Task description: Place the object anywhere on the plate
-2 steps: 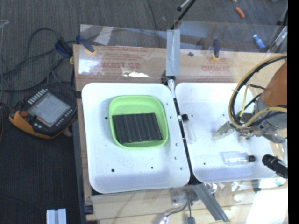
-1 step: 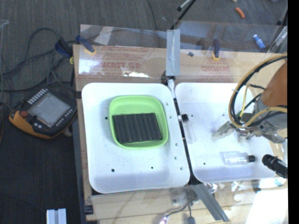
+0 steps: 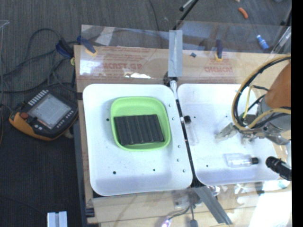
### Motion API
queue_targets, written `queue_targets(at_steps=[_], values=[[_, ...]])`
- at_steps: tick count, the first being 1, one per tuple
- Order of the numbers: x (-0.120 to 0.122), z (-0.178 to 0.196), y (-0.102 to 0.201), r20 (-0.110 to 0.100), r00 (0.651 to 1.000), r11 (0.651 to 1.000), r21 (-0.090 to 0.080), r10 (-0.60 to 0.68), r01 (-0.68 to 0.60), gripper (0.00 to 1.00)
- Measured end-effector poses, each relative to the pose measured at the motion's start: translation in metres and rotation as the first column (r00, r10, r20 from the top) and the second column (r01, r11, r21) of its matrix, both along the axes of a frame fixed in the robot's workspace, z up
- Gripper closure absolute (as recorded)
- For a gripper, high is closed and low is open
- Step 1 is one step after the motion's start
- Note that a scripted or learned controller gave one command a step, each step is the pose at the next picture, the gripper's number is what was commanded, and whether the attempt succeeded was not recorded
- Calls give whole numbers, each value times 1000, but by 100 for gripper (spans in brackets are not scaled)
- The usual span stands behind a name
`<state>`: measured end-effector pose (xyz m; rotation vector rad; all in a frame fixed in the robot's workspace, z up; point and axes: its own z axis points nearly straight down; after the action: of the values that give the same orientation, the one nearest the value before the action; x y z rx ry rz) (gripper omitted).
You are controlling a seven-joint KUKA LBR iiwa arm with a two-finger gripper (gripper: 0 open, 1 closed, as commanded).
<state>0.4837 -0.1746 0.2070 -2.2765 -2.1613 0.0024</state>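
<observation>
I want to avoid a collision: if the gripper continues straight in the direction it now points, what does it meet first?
The gripper seems to point left and slightly down, so it would probably meet the bare floor of the right bin first. The clear tube lies nearer the camera, apparently beside that line. Depth is unclear from one view.

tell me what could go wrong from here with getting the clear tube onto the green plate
1. The clear tube lies flat in the right bin, apart from the gripper, so nothing is picked yet. It looks round and may roll away in a grasp.
2. The green plate sits in the left bin, so the tube must cross the raised rims between them and could catch there.
</observation>
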Motion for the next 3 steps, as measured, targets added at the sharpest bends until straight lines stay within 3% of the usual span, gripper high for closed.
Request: queue_targets(at_steps=[3], values=[[0, 0, 0, 0, 1000, 1000, 0, 0, 0, 0]])
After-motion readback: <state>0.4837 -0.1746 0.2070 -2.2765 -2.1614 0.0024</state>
